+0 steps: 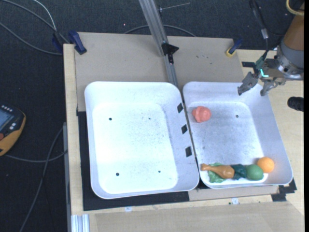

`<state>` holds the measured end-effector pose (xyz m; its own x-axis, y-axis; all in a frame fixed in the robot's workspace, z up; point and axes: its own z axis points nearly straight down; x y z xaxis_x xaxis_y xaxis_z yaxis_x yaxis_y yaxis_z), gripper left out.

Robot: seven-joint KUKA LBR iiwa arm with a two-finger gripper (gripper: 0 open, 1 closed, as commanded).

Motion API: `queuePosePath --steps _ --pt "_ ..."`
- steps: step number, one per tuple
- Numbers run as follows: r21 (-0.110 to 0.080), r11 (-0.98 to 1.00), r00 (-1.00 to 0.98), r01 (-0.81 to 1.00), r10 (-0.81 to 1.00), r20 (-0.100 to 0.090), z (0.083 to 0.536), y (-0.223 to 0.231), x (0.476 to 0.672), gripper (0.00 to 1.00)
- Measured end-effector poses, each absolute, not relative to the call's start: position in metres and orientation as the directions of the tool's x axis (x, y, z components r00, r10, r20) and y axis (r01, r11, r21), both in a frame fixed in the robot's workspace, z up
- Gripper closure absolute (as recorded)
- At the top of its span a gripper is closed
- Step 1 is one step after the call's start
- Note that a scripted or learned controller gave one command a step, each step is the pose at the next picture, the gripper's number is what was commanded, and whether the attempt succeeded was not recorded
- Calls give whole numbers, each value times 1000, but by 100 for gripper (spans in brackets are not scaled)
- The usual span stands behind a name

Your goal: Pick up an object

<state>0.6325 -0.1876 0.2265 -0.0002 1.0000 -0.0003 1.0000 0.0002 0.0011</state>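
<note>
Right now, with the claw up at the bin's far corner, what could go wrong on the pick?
The green toy, orange ball and drumstick-shaped toy crowd the right bin's near wall, so the claw may strike the wall or nudge neighbours. The pink lump lies alone, though it looks round and could roll.

Tool (255, 87) at upper right, fingers spread, nothing between.

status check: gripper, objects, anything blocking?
Gripper open, holding nothing, above the right bin's far corner. Pink ball alone near the divider; orange ball, green toy and drumstick toy bunched at the near edge. Nothing in the way.
</note>
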Motion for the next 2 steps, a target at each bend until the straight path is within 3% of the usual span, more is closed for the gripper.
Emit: queuePosePath --steps 1,2 --pt "1 0 0 1000 1000 0 226 -188 632 0" --pt "-4 0 0 1000 1000 1 170 -195 636 0"
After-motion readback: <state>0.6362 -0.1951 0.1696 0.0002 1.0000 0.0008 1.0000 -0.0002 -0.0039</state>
